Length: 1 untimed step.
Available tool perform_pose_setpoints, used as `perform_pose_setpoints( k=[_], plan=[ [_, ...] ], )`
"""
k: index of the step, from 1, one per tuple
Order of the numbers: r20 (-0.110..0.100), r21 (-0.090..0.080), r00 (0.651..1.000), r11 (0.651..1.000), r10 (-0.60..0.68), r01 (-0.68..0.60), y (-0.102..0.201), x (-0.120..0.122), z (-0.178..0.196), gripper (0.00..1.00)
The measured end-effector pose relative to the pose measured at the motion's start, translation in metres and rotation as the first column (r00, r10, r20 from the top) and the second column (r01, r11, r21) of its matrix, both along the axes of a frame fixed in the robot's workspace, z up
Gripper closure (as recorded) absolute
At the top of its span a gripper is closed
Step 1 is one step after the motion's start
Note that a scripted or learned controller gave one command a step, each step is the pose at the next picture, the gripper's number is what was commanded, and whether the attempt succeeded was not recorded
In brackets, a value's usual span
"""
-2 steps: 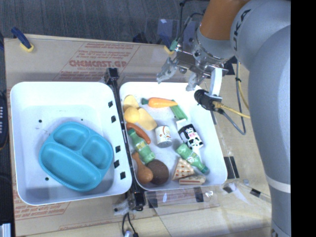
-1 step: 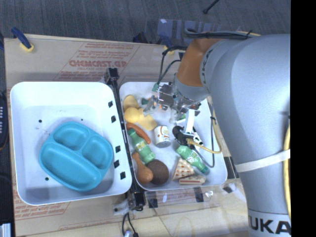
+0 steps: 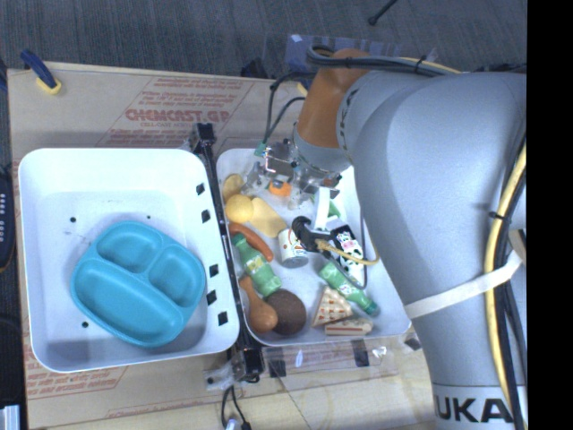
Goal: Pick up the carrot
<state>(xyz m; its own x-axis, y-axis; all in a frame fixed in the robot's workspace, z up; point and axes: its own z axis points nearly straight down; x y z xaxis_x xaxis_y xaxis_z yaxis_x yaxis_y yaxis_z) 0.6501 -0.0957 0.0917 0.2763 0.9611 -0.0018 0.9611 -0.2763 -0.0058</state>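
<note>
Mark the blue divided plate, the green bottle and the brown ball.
blue divided plate (image 3: pixel 134 280), camera view, on the ridge between its compartments.
green bottle (image 3: pixel 257 267), camera view, on the middle of its body.
brown ball (image 3: pixel 288 312), camera view, on its rounded top.

i see a sky-blue divided plate (image 3: pixel 136 280) in the white left bin (image 3: pixel 36 240), an orange carrot (image 3: pixel 252 239), a green bottle (image 3: pixel 258 270), a brown coconut (image 3: pixel 287 312), a black-and-white cow-patterned toy (image 3: pixel 345 241), and my grey arm (image 3: pixel 430 222) with its orange band (image 3: pixel 324 106).
</note>
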Motion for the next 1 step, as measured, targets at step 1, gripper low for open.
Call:
perform_pose_setpoints(
  k=[1],
  plan=[
    [-0.004, 0.0, 1.0, 1.0, 0.01, -0.01, 0.0004, 0.0001, 0.0105, 1.0]
  ],
)
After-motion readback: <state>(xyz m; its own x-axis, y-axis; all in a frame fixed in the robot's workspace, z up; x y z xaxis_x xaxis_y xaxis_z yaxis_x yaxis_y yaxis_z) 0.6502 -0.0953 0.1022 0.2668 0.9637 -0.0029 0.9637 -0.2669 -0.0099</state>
